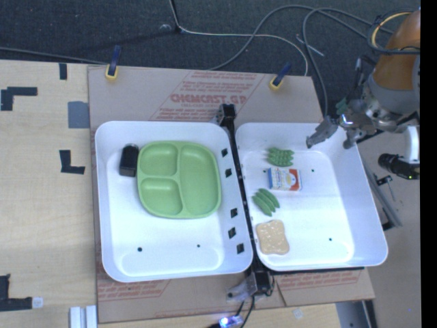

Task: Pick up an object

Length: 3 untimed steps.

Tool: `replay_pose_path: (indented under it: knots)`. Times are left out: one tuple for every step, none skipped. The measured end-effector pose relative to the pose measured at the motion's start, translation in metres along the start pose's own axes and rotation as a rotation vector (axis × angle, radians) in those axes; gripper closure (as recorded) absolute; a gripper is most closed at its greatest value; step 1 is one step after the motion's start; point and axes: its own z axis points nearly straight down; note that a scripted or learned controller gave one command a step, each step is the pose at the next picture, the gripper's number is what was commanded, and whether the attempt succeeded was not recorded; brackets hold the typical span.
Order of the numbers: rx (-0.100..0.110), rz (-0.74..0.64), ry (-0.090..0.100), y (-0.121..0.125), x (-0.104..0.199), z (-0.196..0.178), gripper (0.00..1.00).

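Observation:
The right bin (341,203) holds a green pea pod (280,157) near its far side, a small white, blue and red carton (283,179) below it, a second green pod (265,201) further down, and a tan slice of bread (272,237) near the front. My gripper (335,134) hangs over the bin's far right corner, well right of these items. Its two fingers are spread apart with nothing between them. The grey arm with its orange band (403,33) rises at the right edge.
The left bin (116,238) carries a green divided plate (179,180) and a small black block (128,160) to its left. Black clips run along the seam (234,183) between the bins. Cables (273,26) trail across the dark floor behind the bench.

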Motion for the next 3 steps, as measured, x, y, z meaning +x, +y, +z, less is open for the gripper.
replay_pose_path:
  knots:
    - [0.007, 0.000, 0.001, -0.005, -0.001, 0.064, 0.00]
    - [0.005, 0.000, 0.000, -0.005, -0.008, 0.112, 0.00]
    - [-0.005, -0.001, -0.002, -0.003, -0.008, 0.127, 0.00]
